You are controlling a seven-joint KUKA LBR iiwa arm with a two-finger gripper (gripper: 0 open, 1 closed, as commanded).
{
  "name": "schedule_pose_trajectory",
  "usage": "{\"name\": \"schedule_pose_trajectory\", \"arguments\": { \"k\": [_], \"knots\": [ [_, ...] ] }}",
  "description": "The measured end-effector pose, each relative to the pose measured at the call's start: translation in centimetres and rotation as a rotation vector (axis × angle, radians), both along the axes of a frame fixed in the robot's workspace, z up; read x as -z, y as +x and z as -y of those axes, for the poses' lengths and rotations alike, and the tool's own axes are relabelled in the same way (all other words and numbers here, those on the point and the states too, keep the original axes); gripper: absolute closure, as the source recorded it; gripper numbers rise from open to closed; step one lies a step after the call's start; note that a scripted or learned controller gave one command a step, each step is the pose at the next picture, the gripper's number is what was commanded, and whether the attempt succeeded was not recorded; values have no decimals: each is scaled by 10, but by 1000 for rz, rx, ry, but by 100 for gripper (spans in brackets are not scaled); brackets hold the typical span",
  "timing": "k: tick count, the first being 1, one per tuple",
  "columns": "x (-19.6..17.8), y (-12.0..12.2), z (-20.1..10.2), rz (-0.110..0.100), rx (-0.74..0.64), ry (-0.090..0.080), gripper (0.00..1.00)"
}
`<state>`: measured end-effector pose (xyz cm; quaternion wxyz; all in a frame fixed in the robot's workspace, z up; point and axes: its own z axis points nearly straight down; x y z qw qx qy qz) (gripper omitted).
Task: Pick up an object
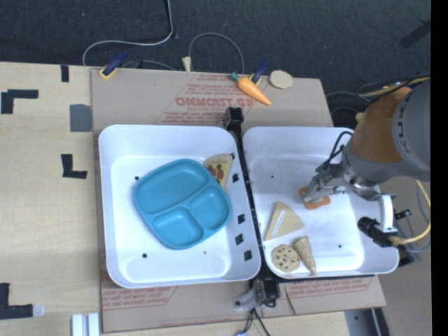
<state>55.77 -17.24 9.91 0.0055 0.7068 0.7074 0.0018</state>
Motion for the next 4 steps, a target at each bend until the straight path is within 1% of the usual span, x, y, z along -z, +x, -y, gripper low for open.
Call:
{"name": "schedule_pose_trajectory", "arguments": {
  "k": [1, 2, 3, 4],
  "knots": [
    [1, -1, 0, -2, 0, 0, 0],
    [-9, -1, 0, -3, -1, 1, 100],
    [-8, -1, 0, -3, 0, 1, 0],
    [14, 79, 33, -7, -2, 3, 0]
  ]
}}
